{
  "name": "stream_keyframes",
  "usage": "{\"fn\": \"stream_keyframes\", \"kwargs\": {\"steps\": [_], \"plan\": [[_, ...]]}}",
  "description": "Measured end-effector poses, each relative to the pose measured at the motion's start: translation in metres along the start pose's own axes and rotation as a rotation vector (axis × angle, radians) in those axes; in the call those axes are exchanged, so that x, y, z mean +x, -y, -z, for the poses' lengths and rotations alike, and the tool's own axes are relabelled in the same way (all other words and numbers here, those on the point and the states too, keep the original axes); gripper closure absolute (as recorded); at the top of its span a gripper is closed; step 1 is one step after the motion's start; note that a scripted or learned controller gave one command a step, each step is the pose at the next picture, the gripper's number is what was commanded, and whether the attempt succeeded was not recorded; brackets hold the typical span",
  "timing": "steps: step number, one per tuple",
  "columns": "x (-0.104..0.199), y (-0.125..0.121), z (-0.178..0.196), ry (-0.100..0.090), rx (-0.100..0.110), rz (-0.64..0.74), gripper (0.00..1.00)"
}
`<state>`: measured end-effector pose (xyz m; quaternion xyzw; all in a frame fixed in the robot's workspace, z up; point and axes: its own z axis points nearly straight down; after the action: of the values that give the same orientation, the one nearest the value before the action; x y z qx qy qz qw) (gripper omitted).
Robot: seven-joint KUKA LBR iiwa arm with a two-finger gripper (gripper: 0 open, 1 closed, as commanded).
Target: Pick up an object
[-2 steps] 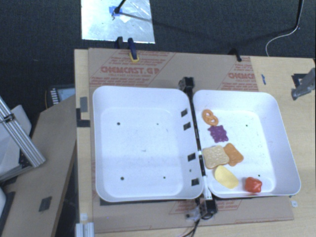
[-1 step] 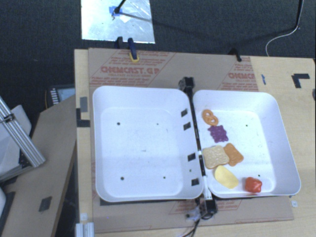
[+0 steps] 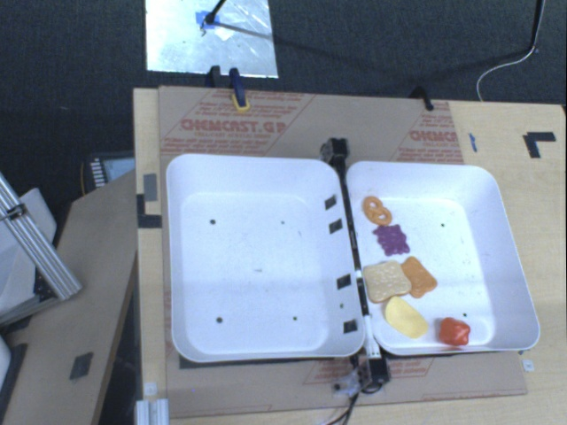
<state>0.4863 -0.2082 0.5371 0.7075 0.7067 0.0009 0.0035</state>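
While the claw's state cannot be told, the yellow piece (image 3: 406, 318) lies slanted, upper-left to lower-right.

Nothing can be told of the arm's pose at this moment, neither its reach nor the turn of its wrist. The gripper's state cannot be told either.
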Motion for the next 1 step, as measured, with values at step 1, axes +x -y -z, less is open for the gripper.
{"fn": "stream_keyframes", "kwargs": {"steps": [1], "plan": [[0.0016, -0.0009, 0.0103, 0.001, -0.003, 0.008, 1.0]]}}
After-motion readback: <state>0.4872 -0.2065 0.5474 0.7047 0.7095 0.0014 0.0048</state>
